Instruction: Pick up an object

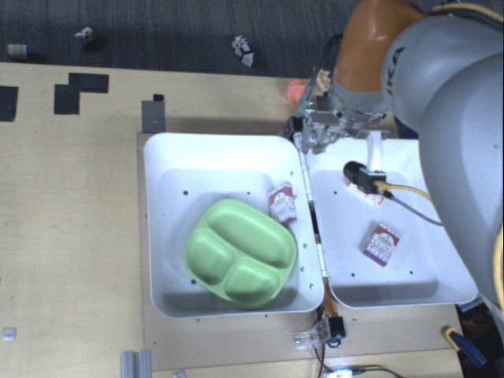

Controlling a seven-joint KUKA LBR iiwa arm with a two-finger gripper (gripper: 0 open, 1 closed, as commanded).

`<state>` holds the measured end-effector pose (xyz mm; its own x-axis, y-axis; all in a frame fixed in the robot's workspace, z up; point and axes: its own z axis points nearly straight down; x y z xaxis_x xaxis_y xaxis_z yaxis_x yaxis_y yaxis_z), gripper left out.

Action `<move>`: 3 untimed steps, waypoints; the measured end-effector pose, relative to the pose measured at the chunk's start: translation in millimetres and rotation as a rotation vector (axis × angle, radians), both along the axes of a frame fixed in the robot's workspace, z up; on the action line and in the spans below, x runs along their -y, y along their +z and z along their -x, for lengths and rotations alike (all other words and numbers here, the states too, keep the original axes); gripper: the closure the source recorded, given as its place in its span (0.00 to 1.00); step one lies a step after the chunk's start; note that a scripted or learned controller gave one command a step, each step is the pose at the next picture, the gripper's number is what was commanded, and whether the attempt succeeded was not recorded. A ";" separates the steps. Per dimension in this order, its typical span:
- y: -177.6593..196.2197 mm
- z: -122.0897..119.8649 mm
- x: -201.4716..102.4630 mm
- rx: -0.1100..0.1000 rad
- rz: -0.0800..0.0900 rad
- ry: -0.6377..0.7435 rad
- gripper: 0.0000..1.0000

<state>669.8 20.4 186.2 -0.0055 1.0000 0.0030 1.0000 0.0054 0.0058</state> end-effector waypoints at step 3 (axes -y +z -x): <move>-26.1 47.2 107.9 -0.005 0.003 -0.004 0.00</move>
